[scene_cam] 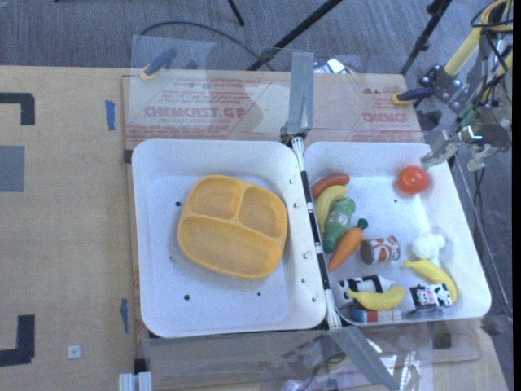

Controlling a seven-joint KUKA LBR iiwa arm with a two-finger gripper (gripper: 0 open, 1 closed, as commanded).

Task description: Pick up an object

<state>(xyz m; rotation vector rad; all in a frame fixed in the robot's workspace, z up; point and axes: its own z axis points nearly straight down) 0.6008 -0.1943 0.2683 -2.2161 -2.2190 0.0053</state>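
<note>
Several toy foods crowd the right bin (456, 218); I'd go for the carrot (345, 248) near its middle, light, hard, slick plastic, best pinched across its thick orange body. My tool (444, 147) hovers at the bin's far right corner; its state I cannot tell.

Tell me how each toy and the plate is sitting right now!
Yellow plate: flat in the left bin, nothing on it.
Tomato: alone near the right bin's back corner.
Carrot: lying tilted against the green bottle.
Small can: on its side.
Gripper: above the right bin's edge.
</note>
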